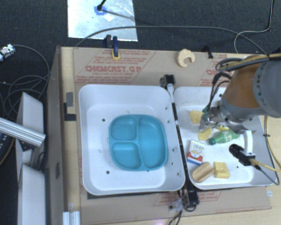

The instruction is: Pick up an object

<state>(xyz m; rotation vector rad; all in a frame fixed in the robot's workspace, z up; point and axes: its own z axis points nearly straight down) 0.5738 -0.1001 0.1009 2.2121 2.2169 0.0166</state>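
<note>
- Under the right bin (234, 182) lies the desk (131, 62), topped with printed brown card that reaches out past the bin on every side.
- Over the right bin's far right part hangs the arm (257, 86), grey with its orange band, coming in from the bin's right edge and bending down toward its middle.
- Touching the right bin's left wall stands the left bin (93, 125), white and shallow like its neighbour.
- Left of the right bin, in the left bin's middle, lies a blue plate (138, 142) with three compartments.
- Low over the right bin's middle is the gripper (207, 122). Whether it is open or closed, and whether it grips anything, cannot be told.
- Just right of the gripper, at the right bin's centre, a green bottle (223, 137) lies on its side.
- At the right bin's near wall lies a tan roll (202, 171).
- Beside the roll, also along the right bin's near wall, sits a yellow block (220, 169).
- Near the right bin's left wall, above the roll, lies a small box (195, 152), white, red and blue.
- Toward the right bin's left wall, just beside the gripper, sits a yellow chunk (195, 116).
- Right below the gripper, at the right bin's centre, lies a yellow wedge (204, 134), close to the bottle's end.
- Beyond the right bin's far wall, on the desk, rests a pale croissant (186, 57).
</note>
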